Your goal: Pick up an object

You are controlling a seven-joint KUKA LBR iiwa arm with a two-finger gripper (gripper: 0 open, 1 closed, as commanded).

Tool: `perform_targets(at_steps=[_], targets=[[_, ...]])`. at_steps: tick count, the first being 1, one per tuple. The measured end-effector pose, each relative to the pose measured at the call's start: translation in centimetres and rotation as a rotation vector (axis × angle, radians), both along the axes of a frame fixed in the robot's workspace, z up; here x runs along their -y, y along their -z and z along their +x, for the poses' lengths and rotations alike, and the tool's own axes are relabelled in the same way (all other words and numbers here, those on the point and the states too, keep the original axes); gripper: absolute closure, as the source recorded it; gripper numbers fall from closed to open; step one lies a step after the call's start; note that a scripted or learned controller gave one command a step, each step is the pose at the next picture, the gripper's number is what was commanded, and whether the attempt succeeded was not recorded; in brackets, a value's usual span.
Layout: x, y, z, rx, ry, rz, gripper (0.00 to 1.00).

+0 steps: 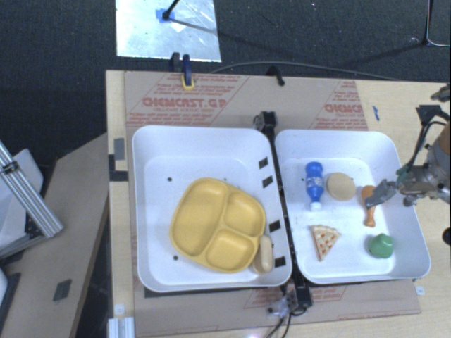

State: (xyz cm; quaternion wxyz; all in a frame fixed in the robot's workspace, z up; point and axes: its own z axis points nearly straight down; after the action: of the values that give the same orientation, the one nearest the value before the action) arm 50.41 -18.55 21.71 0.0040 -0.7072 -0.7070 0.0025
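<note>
The gripper [384, 192] hangs over the right bin [394, 146], close to that bin's right wall, right above the orange carrot-like piece [369, 213]. Whether the fingers are spread or closed, I cannot tell from this slant, and nothing shows between them, so no grasp yet by my reading.

Plenty to choose from in that bin: a blue bottle [314, 183] lying near the middle, a tan round bun [341, 186] just beside it, a pizza slice [324, 241] toward the front edge, a green ball-like toy [381, 245] in the front right corner. Over in the left bin [151, 189] sit a yellow divided tray [211, 224] and a pale bread roll [265, 253] touching its corner.

The risk here: the orange piece is thin and lies close to the wall, so a slightly off descent could nudge it aside or pinch air. The bun is near too, and could get bumped.
</note>
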Motion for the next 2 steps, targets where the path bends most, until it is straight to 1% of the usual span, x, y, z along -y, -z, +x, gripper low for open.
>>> perform_targets(at_steps=[1, 2], targets=[[0.0, -0.5, 0.3, 0.011, -0.003, -0.003, 0.0], [-0.3, 3.7, 0.8, 0.009, -0.002, -0.002, 0.0]])
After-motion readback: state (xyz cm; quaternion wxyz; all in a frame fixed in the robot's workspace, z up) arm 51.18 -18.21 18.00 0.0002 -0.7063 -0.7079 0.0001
